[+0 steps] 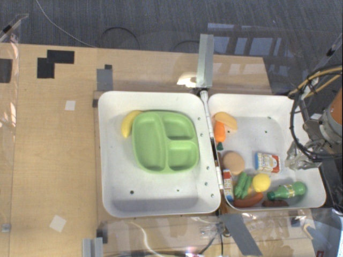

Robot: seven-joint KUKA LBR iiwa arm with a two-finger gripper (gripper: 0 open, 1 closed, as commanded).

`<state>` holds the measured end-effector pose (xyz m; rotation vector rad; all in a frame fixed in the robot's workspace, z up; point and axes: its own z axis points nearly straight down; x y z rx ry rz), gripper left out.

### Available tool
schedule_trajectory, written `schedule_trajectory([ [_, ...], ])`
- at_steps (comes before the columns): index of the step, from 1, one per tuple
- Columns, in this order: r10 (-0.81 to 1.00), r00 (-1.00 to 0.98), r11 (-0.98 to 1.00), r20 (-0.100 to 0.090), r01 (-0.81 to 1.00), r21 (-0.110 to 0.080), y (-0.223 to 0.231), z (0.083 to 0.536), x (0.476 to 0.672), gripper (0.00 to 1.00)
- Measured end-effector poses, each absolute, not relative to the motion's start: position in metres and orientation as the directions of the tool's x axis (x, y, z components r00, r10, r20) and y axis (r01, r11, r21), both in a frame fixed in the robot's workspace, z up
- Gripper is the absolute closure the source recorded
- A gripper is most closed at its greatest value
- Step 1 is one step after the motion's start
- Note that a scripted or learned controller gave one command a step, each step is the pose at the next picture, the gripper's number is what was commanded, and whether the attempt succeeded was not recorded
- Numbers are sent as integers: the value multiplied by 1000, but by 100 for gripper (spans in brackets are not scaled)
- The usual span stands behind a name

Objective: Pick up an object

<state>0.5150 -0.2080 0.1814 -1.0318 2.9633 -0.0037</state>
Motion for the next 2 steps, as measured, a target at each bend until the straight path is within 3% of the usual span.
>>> schedule_trajectory([
  [1,-877,-481,481,-4,-877,-7,-205,179,520,100],
  [2,-897,-442,442,-8,-897,-13,-171,236,623,100],
])
